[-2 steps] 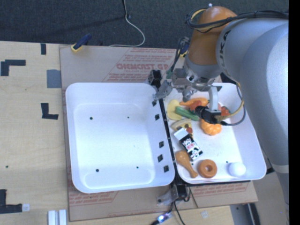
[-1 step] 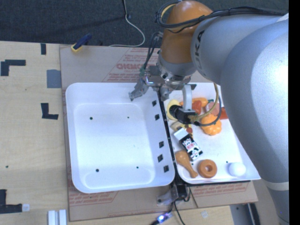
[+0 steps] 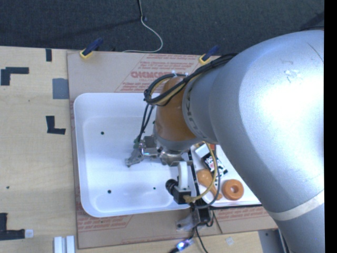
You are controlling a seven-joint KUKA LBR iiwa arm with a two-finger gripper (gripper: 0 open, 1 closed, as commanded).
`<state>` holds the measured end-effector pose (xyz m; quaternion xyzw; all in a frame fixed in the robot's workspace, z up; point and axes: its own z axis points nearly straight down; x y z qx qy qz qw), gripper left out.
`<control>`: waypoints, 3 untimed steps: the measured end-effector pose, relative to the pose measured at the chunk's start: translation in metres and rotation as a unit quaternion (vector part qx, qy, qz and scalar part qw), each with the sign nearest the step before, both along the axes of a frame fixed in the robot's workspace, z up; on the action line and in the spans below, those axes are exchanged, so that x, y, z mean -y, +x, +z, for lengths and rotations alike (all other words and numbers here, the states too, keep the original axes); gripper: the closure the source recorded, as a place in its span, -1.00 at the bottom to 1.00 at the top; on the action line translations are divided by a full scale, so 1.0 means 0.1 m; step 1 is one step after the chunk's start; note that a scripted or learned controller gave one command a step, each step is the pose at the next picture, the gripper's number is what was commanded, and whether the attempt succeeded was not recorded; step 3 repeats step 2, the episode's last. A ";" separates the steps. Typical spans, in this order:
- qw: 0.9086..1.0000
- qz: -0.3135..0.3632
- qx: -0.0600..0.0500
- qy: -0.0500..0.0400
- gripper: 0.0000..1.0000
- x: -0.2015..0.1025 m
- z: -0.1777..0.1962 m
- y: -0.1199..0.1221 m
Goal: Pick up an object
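The big grey arm [image 3: 263, 125] covers most of the right bin [image 3: 247, 198], so only an orange donut-shaped ring [image 3: 233, 189] peeks out at lower right. The hand [image 3: 134, 157] sits over the left bin [image 3: 100, 157]; can't tell its state, probably holding nothing.

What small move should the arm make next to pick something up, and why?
Probably shift the pincer toward the right bin. It sits low over bare floor of the left bin, with nothing between its fingers, while the orange ring and other items lie on the right.
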<state>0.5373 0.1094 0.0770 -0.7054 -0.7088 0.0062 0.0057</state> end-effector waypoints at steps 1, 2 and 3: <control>1.000 -0.001 0.005 0.001 1.00 0.02 0.16 0.05; 1.000 0.002 0.011 0.002 1.00 -0.68 0.92 0.35; 1.000 0.002 0.011 0.002 1.00 -0.68 0.92 0.35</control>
